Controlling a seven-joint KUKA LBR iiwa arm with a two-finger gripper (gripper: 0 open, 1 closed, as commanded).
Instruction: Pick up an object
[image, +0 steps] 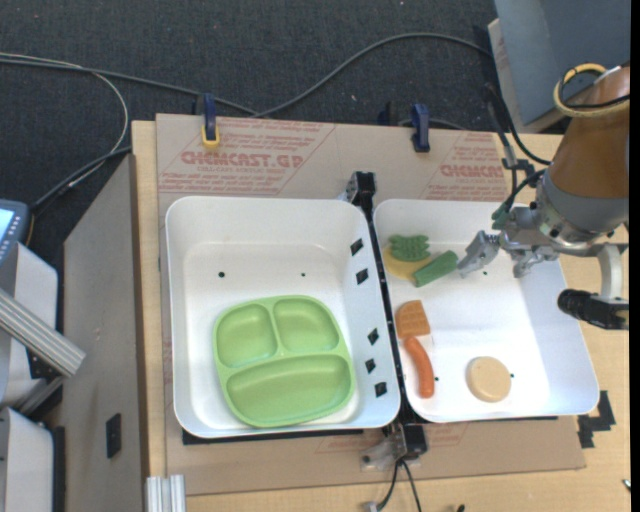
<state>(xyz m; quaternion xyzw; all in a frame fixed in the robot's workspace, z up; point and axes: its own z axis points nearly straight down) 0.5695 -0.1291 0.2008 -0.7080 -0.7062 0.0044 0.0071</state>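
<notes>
The right bin (560, 350) holds several small items. A green leafy piece (408, 245) lies on a yellow piece (399, 267) near the back left, with a dark green block (435, 268) beside them. Along the left wall are a tan bread-like piece (412, 318) and an orange-red stick (424, 368). A round tan disc (489, 379) sits near the front. My gripper (501, 258) hangs over the back of this bin, just right of the green block. It is open, with nothing between its fingers.
The left bin (190, 300) holds a light green divided plate (285, 360). A black-clipped divider (375, 300) separates the bins. Cardboard (300, 145) lies under both, held by clamps at the back edge.
</notes>
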